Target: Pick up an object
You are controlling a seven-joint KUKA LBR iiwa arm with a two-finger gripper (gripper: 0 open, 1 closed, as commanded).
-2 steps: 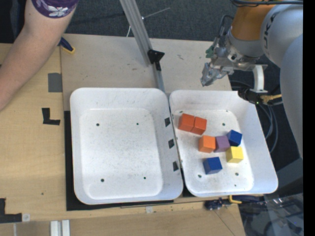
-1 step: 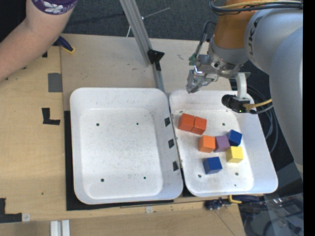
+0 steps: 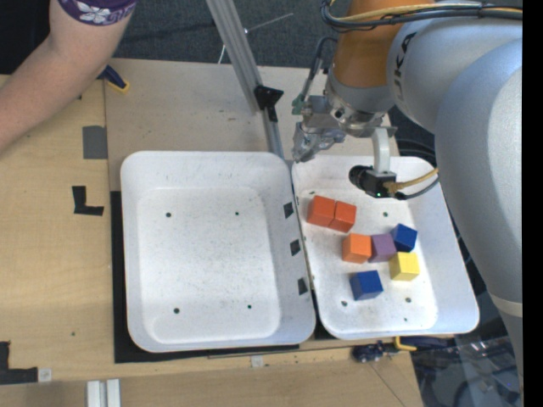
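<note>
Several small blocks lie in the right bin point(image 3: 424, 312): a long orange block point(image 3: 331, 213), an orange cube point(image 3: 357, 247), a purple cube point(image 3: 383, 245), a blue cube point(image 3: 405, 236), a yellow cube point(image 3: 405, 265) and a second blue cube point(image 3: 366, 284). My gripper point(image 3: 305, 147) hangs over the far left corner of the right bin, above and behind the long orange block and apart from it. No block shows at its tip.
The left bin point(image 3: 136, 227) sits beside the right one, sharing a middle rim. A slanted metal pole point(image 3: 242, 53) comes down to the bins' far junction, close to my gripper. A person's arm point(image 3: 59, 49) reaches in at the top left.
</note>
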